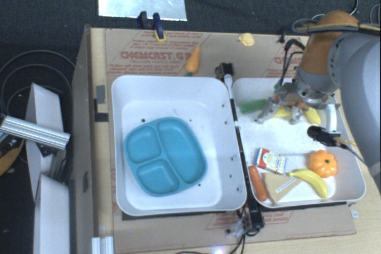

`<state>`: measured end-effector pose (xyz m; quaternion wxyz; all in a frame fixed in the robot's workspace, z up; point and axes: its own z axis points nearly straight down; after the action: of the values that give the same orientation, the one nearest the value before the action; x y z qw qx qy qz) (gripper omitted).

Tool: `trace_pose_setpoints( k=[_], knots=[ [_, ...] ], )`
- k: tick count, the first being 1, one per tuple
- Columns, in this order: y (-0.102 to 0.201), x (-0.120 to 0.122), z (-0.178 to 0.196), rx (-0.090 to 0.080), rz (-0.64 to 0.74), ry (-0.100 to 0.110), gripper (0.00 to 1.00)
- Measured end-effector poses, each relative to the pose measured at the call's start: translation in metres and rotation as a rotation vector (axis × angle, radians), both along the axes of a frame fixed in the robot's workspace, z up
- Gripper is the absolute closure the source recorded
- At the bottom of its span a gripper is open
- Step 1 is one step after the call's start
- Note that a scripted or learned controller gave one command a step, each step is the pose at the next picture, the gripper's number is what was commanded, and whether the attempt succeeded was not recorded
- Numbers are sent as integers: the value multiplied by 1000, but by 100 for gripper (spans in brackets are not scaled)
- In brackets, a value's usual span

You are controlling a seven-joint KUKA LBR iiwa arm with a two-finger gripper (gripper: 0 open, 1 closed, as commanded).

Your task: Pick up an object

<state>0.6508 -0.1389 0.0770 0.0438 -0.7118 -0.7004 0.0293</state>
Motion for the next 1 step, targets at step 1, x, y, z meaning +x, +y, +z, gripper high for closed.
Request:
trace_pose_setpoints(
  k=[1],
  knots=[
    [-28,5,29,-9,5,-48,0]
  ],
)
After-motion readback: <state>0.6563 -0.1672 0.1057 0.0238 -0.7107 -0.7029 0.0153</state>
